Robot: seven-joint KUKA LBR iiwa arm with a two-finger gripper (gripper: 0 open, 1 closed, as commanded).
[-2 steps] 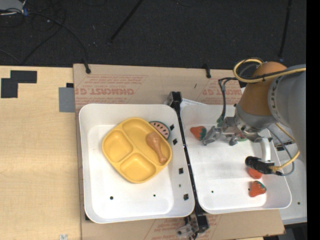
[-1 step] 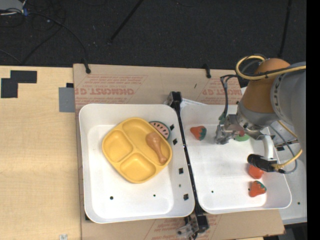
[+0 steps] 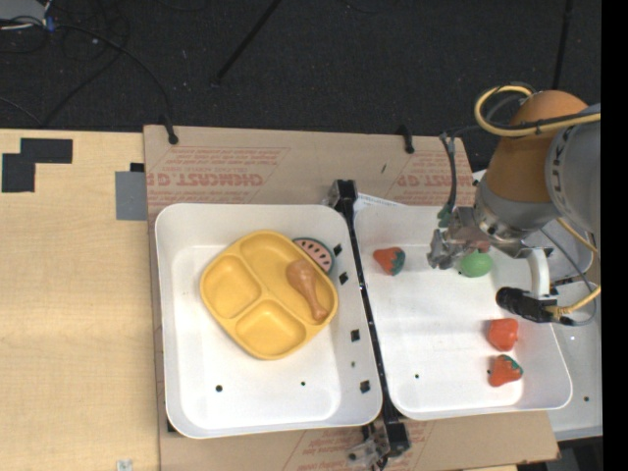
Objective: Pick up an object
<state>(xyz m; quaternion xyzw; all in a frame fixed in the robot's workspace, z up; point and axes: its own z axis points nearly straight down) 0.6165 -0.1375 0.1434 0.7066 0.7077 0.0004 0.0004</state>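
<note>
Green object (image 3: 477,264) touches lowered tool (image 3: 446,253) (right bin (image 3: 442,400)).

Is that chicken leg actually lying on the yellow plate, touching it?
Touching. The camera view shows the chicken leg lying across the yellow plate, resting on its right side with no gap between them.

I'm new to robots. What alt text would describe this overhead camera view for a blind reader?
A grey-and-orange robot arm's end effector hovers beside a green ball in the right white bin, which also holds three red toy fruits. The left white bin holds a yellow divided plate bearing a toy drumstick.
</note>
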